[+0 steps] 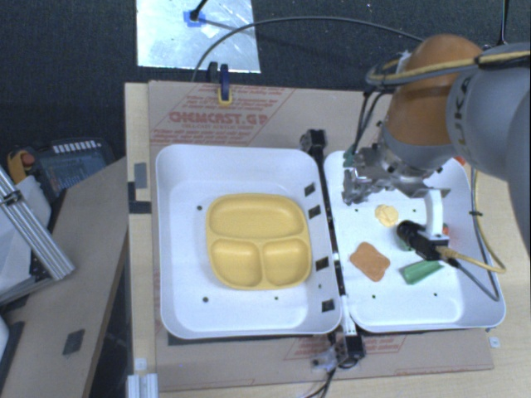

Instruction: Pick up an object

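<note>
Two bins: shallow and white, side by side on the desk [137, 288]; the left bin [178, 222] and the right bin [431, 305] meet along a middle seam.
Left bin: holds one yellow tray [257, 240] with three compartments, lying flat near its centre.
Right bin: holds three small things.
Yellow piece [386, 215]: small and roundish, near the middle of the right bin.
Orange-brown piece [369, 261]: flat, lying below and a little left of the yellow piece, apart from it.
Green block [421, 269]: elongated, tilted, to the right of the orange-brown piece.
Arm [431, 98]: reaches in from the right over the far part of the right bin.
Hand [355, 189]: over the far left part of the right bin, above and left of the yellow piece.
Hand state: cannot tell whether apart or together; nothing is seen held in it.
</note>
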Action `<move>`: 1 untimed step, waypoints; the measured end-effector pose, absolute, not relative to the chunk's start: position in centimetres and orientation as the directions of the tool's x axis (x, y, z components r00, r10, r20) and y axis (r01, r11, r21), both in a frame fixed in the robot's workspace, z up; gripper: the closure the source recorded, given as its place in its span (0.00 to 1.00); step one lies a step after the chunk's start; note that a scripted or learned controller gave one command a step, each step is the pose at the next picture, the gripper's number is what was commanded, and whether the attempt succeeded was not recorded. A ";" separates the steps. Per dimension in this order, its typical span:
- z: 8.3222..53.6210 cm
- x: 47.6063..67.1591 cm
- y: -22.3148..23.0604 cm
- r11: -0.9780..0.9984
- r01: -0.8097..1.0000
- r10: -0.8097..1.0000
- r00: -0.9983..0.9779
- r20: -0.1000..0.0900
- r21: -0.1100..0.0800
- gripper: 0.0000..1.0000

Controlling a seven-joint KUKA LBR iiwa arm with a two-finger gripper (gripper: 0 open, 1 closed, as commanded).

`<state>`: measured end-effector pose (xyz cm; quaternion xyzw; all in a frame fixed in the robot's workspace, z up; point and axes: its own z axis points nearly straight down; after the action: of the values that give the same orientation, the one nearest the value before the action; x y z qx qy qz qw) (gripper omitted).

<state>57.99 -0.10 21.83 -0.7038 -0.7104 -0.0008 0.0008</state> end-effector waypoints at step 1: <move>21.3 56.4 4.2 0.009 1.000 1.000 -0.009 0.002 -0.001 1.00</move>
<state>56.41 4.24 21.32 -0.7039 -0.7103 -0.0005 0.0009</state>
